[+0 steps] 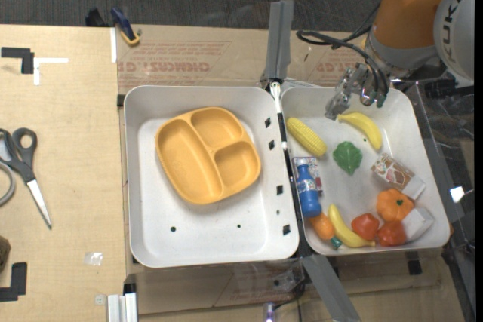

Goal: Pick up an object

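My gripper [355,100] hangs over the back of the right bin [423,132], open, with nothing between its fingers. A yellow banana [364,128] lies just below and in front of it. Next to the banana are a corn cob [306,136] and a green leafy piece [347,157]. Nearer the front lie a blue bottle [307,187], a brown and white carton [394,173], an orange fruit [395,205], red pieces [365,225], a second banana [343,228] and a white block [417,221].
The left bin [143,222] holds a yellow divided plate [207,154]. Scissors [26,170] lie on the wooden bench at far left. A blue clip [124,26] sits behind the left bin. The grey and orange arm [411,4] fills the upper right.
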Action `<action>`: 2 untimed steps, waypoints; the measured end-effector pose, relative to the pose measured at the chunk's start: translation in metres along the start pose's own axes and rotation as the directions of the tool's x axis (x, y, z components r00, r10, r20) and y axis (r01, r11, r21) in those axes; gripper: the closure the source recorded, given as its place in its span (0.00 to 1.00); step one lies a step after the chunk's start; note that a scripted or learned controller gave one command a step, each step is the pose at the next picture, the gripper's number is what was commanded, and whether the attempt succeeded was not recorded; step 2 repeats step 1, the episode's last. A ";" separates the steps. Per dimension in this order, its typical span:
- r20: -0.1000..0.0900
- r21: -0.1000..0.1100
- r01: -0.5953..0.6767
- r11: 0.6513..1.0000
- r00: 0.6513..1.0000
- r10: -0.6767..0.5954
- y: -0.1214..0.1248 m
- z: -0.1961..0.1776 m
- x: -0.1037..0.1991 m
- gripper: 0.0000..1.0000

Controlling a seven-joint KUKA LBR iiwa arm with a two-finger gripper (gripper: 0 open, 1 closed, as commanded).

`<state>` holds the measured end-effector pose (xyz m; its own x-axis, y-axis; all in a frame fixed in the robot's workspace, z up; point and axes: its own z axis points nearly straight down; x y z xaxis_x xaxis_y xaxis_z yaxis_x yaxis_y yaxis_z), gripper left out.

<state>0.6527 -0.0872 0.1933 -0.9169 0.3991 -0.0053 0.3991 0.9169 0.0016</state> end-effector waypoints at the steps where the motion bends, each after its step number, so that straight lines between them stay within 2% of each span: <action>1: -0.002 0.001 0.204 0.979 0.979 -0.204 -0.094 0.027 0.008 1.00; 2: -0.002 0.001 0.204 0.979 0.979 -0.204 -0.094 0.027 0.008 1.00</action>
